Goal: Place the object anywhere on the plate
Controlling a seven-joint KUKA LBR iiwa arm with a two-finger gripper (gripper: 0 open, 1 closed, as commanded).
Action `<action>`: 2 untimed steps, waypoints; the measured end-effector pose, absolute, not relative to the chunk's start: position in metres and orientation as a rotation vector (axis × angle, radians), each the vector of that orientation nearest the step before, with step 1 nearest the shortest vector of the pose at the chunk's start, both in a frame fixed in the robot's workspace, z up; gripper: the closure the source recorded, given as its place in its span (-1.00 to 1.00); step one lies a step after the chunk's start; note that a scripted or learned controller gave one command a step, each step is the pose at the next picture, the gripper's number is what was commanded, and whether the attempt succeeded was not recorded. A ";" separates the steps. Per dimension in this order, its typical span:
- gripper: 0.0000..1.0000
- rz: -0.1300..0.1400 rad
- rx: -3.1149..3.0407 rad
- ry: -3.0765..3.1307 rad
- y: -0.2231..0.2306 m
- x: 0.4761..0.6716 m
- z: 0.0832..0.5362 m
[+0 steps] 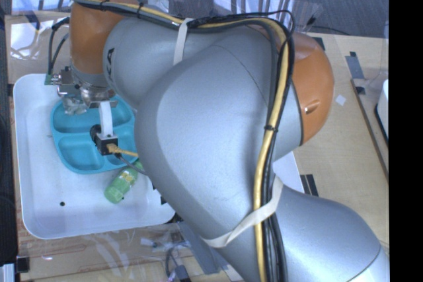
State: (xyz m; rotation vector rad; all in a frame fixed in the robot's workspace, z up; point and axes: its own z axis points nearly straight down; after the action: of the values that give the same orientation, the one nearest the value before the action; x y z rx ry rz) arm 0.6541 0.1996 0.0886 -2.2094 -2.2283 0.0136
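Observation:
A blue divided plate [73, 142] lies in the left white bin [39, 208], towards its far side. A small green object [119, 186], like a short bottle, lies on the bin floor just off the plate's near right edge, touching or almost touching its rim. My gripper [78, 102] hangs below the orange wrist band over the plate's far compartment. The arm's grey body hides the plate's right side.
The arm's bulk covers the middle and right of the view, including most of the right bin. A black clip with a yellow cable [108, 143] hangs over the plate. A tiny dark speck [62, 203] sits on the left bin's floor.

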 end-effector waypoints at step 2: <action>1.00 0.011 -2.208 -2.228 0.188 0.655 0.091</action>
State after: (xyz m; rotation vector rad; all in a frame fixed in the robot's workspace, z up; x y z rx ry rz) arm 0.6547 0.1877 0.0906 -2.2085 -2.2280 0.0114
